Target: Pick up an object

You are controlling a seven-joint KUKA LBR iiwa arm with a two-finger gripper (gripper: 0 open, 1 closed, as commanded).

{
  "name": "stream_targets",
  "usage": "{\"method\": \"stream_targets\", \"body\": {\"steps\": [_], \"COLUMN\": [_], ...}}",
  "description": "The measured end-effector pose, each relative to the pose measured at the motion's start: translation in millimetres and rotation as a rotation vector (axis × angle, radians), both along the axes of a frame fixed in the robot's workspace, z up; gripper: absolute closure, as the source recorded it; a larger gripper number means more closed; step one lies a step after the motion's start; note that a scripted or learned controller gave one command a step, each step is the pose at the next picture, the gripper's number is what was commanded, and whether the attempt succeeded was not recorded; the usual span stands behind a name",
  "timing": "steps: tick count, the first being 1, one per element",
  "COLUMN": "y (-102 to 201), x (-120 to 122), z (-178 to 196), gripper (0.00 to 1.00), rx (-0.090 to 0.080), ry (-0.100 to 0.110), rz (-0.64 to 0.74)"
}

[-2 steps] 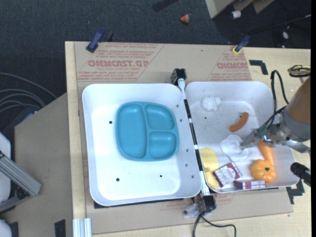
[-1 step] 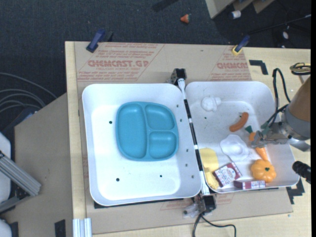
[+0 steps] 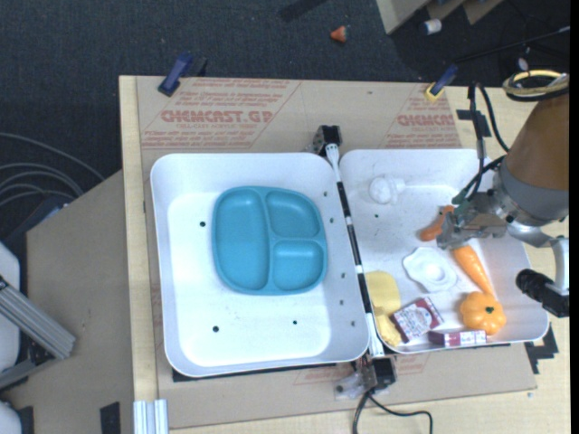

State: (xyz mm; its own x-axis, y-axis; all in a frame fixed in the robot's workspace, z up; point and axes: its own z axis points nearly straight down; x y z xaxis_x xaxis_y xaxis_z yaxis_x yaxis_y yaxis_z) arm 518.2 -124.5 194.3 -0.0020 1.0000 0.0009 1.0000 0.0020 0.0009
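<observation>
Bright, even overhead light, soft shadows, mild glare on the white bins (image 3: 181,269), slightly soft focus.

Dark carpet floor (image 3: 109,25); grey cables (image 3: 36,183) left; cardboard-topped bench (image 3: 271,111).

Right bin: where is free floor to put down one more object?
Right bin: bare between the white cap, the divider and the fried egg toy. Crowded near the front: yellow piece, packet, pumpkin, carrot.
</observation>
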Motion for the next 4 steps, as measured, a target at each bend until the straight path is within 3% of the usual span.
{"method": "stream_targets", "body": {"steps": [1, 2, 3, 4], "y": [-0.6, -69.3, -68.7, -68.7], "x": [-0.5, -6.7, -5.2, -5.4], "z": [-0.4, -109.9, -98.9, -99.1], "gripper": [0.0, 0.0, 1.0, 0.0], "rx": [0.0, -0.001, -0.001, -0.001], "ry": [0.001, 0.002, -0.002, -0.002], "rz": [-0.001, -0.003, -0.003, -0.003]}}
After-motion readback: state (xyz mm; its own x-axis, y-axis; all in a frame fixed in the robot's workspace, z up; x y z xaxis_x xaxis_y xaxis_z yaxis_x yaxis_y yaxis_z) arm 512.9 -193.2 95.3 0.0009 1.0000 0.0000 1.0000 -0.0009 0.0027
